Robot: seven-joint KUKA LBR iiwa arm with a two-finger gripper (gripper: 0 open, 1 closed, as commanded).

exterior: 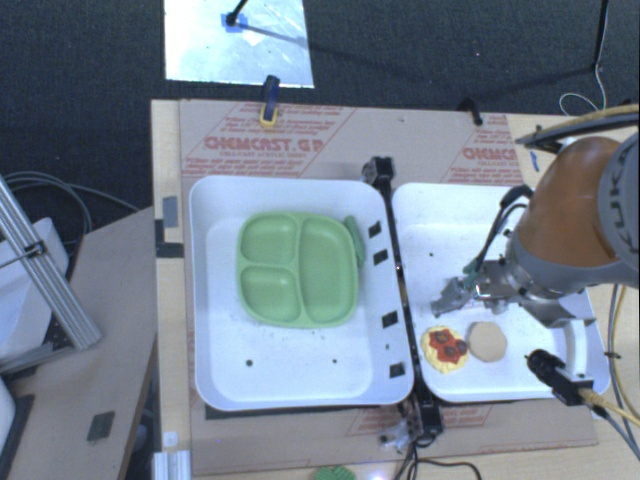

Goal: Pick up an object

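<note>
Camera view: arm over the right bin (pixel 420 218).
Gripper (pixel 452 298) hovers at twelve o'clock of the toy pizza (pixel 445 349); cookie (pixel 487 342) at three. Grip unclear.

Bench (pixel 170 298) tan, topped by brown printed board (pixel 300 138). Two shallow white bins on board, side by side, touching: left bin (pixel 215 368), right bin (pixel 420 208). Yellow clamp (pixel 269 103) at board's far edge. Small dark item (pixel 167 208) on bench left, possibly tape.
</note>
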